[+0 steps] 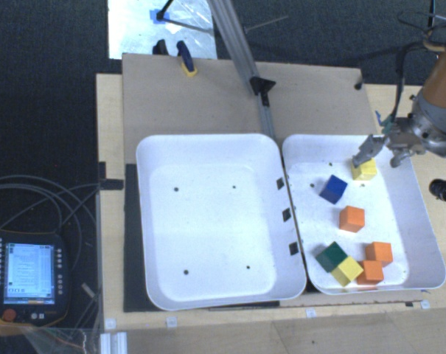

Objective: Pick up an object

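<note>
Sitting on a tan bench [208, 94]: two white bins, left bin [208, 220] and right bin [422, 234]. Lying in the right bin: seven blocks, counted as three orange, two yellow, one blue [333, 189], one green [330, 256]. Hovering over the bin's far end: gripper [380, 153], fingers spread, gripping nothing. Resting just beside one fingertip: upper yellow block [365, 169], roughly cubic, no clear long axis. Running off frame at right: arm.

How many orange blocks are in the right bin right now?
3. One orange block sits mid-bin below the blue block; two more sit together near the lower right corner. None looks hidden.
</note>
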Available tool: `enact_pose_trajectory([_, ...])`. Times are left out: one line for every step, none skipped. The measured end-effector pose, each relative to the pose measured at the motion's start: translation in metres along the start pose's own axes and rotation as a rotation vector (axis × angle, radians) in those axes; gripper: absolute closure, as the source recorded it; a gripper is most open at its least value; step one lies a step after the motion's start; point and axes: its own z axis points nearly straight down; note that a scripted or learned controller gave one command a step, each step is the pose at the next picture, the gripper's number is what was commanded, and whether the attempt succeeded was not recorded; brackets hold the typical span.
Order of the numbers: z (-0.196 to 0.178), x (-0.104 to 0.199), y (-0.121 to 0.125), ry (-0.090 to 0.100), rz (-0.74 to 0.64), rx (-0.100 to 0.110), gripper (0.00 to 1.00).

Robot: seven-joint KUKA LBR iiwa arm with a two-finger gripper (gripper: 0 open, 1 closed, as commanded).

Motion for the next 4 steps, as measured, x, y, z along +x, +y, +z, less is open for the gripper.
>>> enact_pose_trajectory([0.0, 0.0, 0.0, 0.0, 0.0, 0.0, 0.0])
enact_pose_trajectory([0.042, 0.002, 0.003, 0.0, 0.0, 0.004, 0.0])
enact_pose_trajectory([0.101, 0.004, 0.006, 0.0, 0.003, -0.002, 0.0])
enact_pose_trajectory([0.109, 0.005, 0.011, 0.003, 0.0, -0.01, 0.0])
